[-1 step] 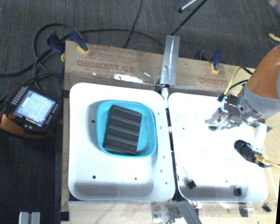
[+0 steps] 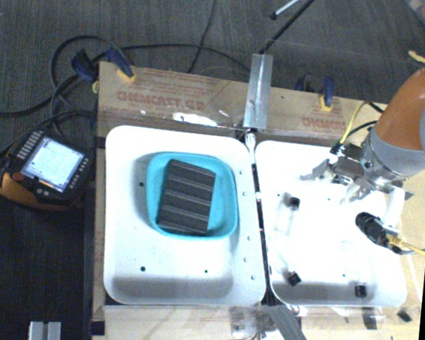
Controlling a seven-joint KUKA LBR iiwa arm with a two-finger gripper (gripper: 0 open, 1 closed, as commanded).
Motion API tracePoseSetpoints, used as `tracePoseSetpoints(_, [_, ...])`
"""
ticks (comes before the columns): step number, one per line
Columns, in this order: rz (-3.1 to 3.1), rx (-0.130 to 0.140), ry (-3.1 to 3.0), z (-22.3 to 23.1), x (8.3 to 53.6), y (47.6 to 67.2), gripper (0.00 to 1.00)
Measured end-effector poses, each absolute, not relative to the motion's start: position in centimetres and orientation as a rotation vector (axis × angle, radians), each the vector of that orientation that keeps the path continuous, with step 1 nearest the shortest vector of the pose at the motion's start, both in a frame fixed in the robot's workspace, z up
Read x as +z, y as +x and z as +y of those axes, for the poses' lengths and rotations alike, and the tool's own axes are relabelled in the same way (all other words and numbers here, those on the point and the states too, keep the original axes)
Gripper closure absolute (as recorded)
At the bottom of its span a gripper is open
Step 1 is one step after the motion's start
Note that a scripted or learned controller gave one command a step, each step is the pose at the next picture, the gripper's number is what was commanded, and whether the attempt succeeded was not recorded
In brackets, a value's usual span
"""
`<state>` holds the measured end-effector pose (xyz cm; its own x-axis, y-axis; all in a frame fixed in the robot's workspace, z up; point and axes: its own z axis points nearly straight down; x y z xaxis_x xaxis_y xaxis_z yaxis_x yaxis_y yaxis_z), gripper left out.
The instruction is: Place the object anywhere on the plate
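Note:
A dark grey ridged block (image 2: 187, 197) lies flat in the middle of the blue plate (image 2: 226, 205), which sits in the left white bin (image 2: 117, 216). My gripper (image 2: 340, 180) hangs over the back of the right bin (image 2: 324, 253), well to the right of the plate and apart from the block. Its two pale fingers (image 2: 320, 170) are spread, and nothing shows between them. The grey wrist with its orange band (image 2: 407, 110) reaches in from the right edge.
Small black pieces (image 2: 292, 202) (image 2: 294, 278) (image 2: 360, 290) dot the right bin's floor. A black part (image 2: 371, 227) hangs off the arm. A metal post (image 2: 259, 95) rises behind the rim between the bins. A pendant (image 2: 43, 166) and cables lie left of the bench.

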<state>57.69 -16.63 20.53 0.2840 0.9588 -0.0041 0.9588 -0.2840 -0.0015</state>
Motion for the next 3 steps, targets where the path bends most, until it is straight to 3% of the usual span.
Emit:
tracePoseSetpoints(1, [1.734, -0.006, 2.621, -18.7, 18.7, 49.8, 0.00])
tracePoseSetpoints(2, [1.641, 0.005, 2.674, -15.0, 9.6, 48.5, 0.00])
tracePoseSetpoints(3, [1.932, -0.003, 2.478, -20.0, 18.1, 48.4, 0.00])
